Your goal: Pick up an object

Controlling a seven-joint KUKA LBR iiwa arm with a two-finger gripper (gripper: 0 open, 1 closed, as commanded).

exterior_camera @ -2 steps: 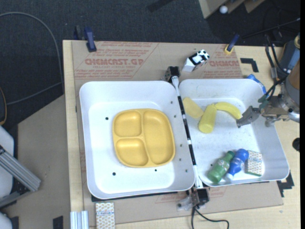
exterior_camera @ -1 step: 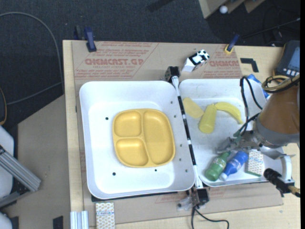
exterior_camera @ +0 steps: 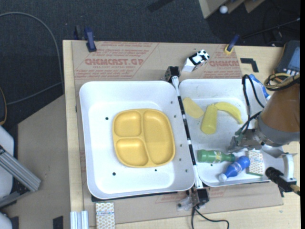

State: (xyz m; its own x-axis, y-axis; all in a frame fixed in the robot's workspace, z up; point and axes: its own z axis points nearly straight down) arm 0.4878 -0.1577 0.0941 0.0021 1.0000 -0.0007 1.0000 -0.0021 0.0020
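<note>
The right bin [exterior_camera: 209,87] holds a green bottle [exterior_camera: 213,156] lying on its side, a blue bottle [exterior_camera: 234,168] near the front edge, a yellow banana [exterior_camera: 228,110], a yellow cylinder [exterior_camera: 209,119] and a pale yellow piece [exterior_camera: 193,108]. My gripper [exterior_camera: 239,142] hangs low over the right side of this bin, just right of the green bottle and above the blue one. Nothing shows between its fingers. The arm's orange band [exterior_camera: 281,113] rises behind it.
The left bin [exterior_camera: 95,99] holds a yellow divided plate [exterior_camera: 143,138]. A patterned card [exterior_camera: 256,162] lies at the right bin's front right corner. Clamps and cables sit along the bench's far edge and right side.
</note>
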